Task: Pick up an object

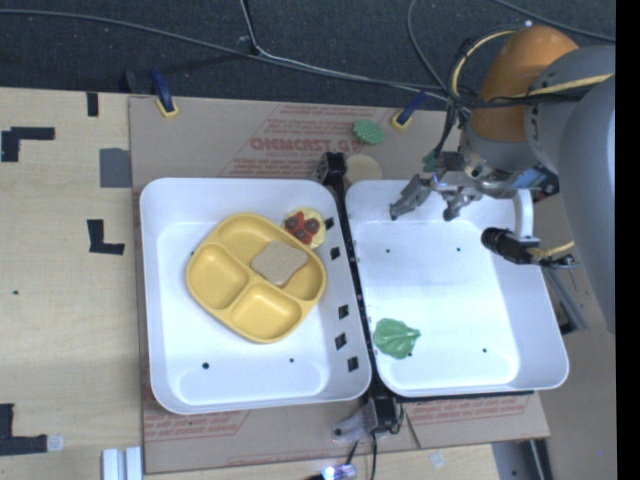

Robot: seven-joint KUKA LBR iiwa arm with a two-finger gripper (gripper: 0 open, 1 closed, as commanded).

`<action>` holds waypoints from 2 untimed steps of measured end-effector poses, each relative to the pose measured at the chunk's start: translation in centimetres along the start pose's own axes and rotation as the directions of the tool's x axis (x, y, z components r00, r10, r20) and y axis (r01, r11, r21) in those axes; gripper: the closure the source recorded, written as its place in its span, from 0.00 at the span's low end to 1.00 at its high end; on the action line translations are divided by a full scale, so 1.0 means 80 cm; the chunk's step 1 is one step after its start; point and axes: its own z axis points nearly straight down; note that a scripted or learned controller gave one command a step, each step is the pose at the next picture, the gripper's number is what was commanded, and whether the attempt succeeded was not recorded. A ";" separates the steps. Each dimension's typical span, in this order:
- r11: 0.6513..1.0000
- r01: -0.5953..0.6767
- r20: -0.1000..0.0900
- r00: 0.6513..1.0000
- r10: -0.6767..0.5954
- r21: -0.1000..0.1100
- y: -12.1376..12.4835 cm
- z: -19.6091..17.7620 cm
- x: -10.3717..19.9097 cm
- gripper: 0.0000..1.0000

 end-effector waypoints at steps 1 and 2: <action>1.000 -0.002 0.000 1.000 0.002 0.001 0.002 0.059 -0.008 0.00; 1.000 0.000 0.001 1.000 0.000 -0.005 0.002 0.093 -0.007 0.00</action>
